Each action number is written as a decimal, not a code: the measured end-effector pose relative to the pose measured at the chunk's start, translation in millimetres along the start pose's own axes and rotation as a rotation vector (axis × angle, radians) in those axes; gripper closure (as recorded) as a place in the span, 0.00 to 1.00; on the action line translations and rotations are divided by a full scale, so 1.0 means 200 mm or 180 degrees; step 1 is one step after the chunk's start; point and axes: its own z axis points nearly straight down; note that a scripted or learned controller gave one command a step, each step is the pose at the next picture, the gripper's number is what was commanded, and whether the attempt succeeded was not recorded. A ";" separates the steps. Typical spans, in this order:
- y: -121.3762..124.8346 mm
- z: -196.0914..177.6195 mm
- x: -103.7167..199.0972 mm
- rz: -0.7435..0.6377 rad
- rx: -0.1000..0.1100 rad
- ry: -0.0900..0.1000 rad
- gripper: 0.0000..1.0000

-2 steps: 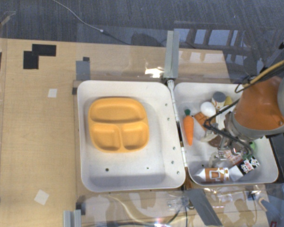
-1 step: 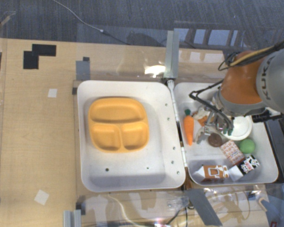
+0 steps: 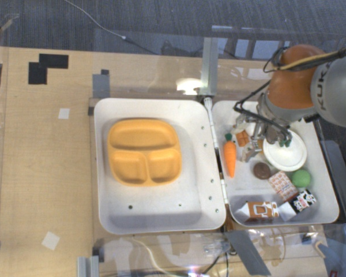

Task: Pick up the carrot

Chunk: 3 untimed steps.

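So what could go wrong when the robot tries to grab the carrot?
The carrot lies close to the left wall of the right bin, so a finger might bump that wall instead of sliding beside it. The gripper hangs to the carrot's right, over a small orange packet and next to a white plate, so it might nudge or grab those by mistake.

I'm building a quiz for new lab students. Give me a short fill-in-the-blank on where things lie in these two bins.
1. The carrot lies in the ____ bin.
2. The yellow divided tray has ____ compartments.
3. The carrot's green top points toward the ____ edge of the view.
4. The ball beside the white plate is ____ in colour.

Missing words: right; three; top; green
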 end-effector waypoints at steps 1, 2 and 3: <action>0.08 0.00 -0.02 0.0357 -0.0004 0.0003 0.00; -0.02 -0.01 0.27 0.1223 -0.0002 -0.0002 0.00; 0.10 0.00 0.13 0.1192 -0.0005 -0.0008 0.00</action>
